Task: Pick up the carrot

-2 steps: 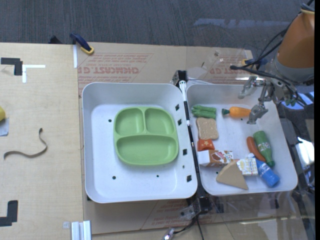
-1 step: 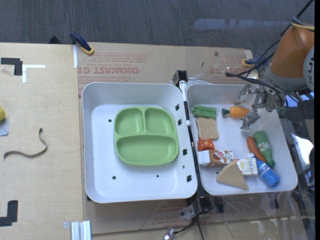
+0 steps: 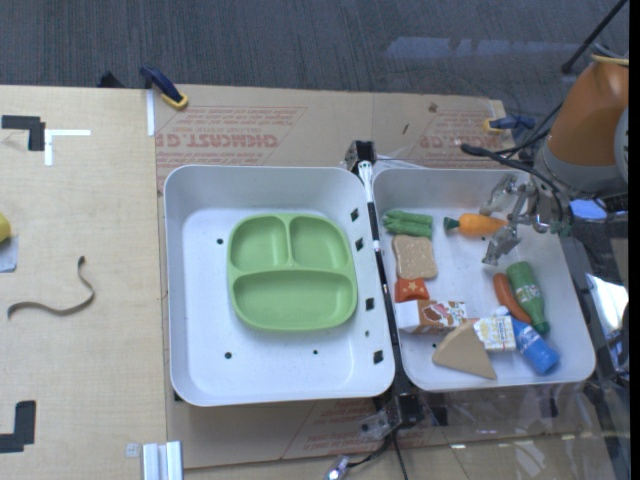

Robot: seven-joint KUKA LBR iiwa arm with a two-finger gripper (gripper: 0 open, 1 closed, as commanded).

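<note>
Carrot lies in the right bin, near its back wall, orange body w/ green top pointing left. Gripper sits right at the carrot's right end, fingers spread apart, nothing between them; one finger angles down just below the carrot tip. Tight there: green beans just left of the carrot top, bread slice below those, green bottle and a sausage-like orange piece near the fingers on the front side. Open white floor betw. bread and bottle, mid-bin. Front of the bin is crowded: ketchup-red packet, small carton, cheese wedge, white box, blue bottle, mostly touching or nearly so. Left bin holds a green divided plate near centre, bare margin all round it. Bins sit side by side, rims meeting, on a cardboard sheet over a pale wood bench; blue-yellow clamp at the cardboard's back edge. Dark carpet beyond.
</note>
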